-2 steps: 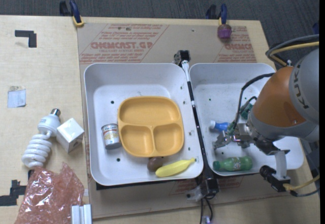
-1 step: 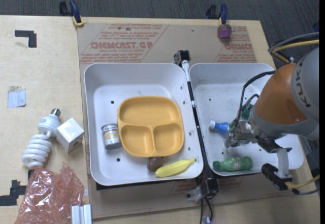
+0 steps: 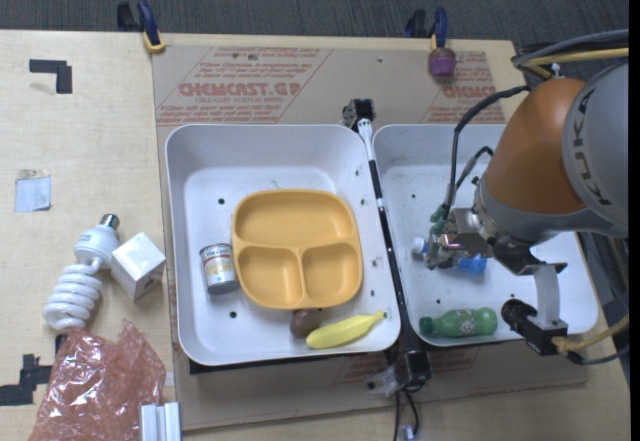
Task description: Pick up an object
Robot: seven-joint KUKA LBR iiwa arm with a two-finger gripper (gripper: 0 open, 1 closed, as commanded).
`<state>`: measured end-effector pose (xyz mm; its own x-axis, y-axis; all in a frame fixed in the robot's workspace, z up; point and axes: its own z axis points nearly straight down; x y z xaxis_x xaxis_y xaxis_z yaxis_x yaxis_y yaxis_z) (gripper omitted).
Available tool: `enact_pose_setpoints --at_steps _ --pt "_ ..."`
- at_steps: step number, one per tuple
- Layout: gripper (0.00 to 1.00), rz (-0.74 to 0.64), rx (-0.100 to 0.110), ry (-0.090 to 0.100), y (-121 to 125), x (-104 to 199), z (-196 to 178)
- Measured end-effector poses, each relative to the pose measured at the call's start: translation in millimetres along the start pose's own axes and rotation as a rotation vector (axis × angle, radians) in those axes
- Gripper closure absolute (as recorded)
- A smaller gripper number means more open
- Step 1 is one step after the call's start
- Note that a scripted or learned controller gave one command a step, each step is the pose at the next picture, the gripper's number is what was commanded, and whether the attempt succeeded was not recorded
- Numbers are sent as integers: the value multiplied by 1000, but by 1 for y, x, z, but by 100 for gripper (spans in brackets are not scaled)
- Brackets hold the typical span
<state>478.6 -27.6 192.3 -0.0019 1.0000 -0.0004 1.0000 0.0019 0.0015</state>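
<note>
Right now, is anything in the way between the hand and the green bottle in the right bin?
Nothing visible blocks it. The hand sits low in the right bin, over a small blue item; the green bottle lies just below in the view, bare floor between.

bench [image 3: 80, 129] pale wood | centre and right: two white bins [image 3: 190, 229] side by side | lower left: spiral bulb [image 3: 80, 279], white cube [image 3: 138, 264], pink crumpled wrap [image 3: 95, 384]
</note>
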Motion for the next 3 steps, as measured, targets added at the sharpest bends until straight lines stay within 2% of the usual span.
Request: enact_pose_setpoints --at_steps 1,3 --pt "0 0 0 0 0 0 0" --pt "0 0 0 0 0 0 0"
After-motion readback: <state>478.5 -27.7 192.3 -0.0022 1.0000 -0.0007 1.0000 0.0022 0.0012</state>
